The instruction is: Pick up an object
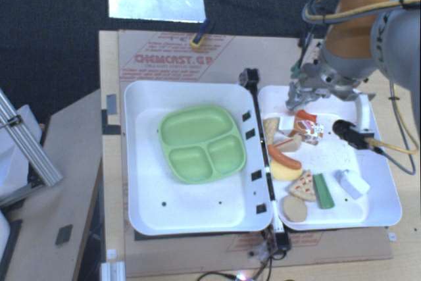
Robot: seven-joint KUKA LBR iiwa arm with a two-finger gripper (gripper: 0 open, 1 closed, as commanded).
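Object for picking: none singled out; candidates are the toy food pieces crowded in the right bin (375, 207). Nearest the end effector (297, 101) is a red-and-white piece (306, 123), small, glossy, irregular in outline, lying just below the fingertips. Beside it: a sausage (284, 158), a yellow wedge (284, 172), a pizza slice (302, 187), a green bar (323, 191), a round tan biscuit (294, 209), and a white block (352, 183).

End effector: low over the bin's upper left corner, close to the divider (258, 141); nothing seen between its fingers; how far they stand apart cannot be told from this angle.

Left bin: green divided plate (201, 143).

Risks, judged: pieces touch or overlap, so closing may catch two or squeeze one sideways out of grip; smooth plastic may slip; proximity to the bin wall and divider could block a finger; the black cabled part (348, 133) nearby may snag.
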